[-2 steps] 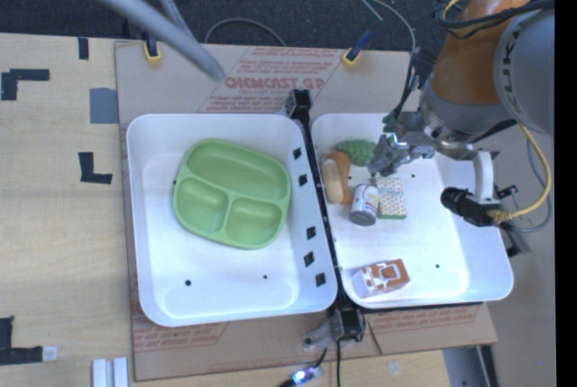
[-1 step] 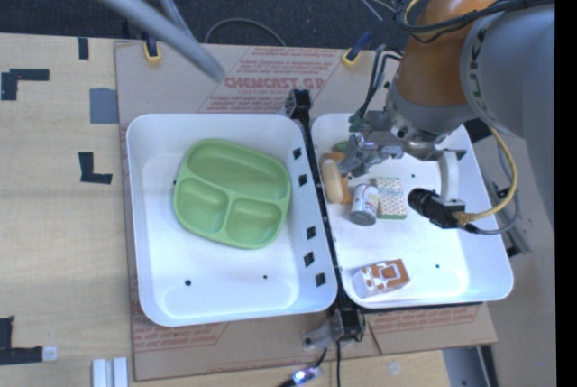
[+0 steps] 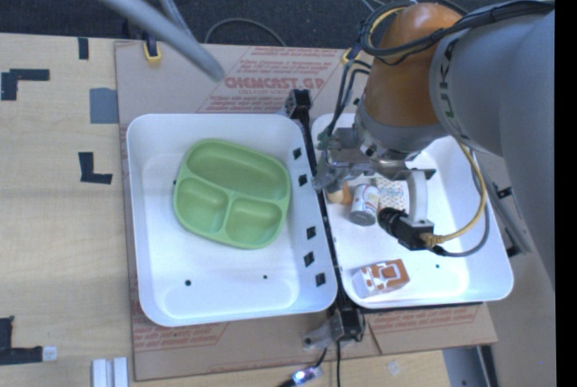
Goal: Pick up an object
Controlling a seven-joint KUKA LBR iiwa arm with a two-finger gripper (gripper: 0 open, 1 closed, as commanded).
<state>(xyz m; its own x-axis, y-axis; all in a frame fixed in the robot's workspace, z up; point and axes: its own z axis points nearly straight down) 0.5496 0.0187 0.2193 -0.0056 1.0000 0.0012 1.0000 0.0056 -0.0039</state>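
At frame centre-right, the gripper [image 3: 353, 179] hangs low over the small silver can [image 3: 363, 207], seemingly lining up; fingers' opening indiscernible.

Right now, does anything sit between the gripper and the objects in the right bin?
Nothing visible does. The gripper is low in the right bin, right at a small can and a patterned item. An orange-and-white packet lies apart, nearer the front rim.
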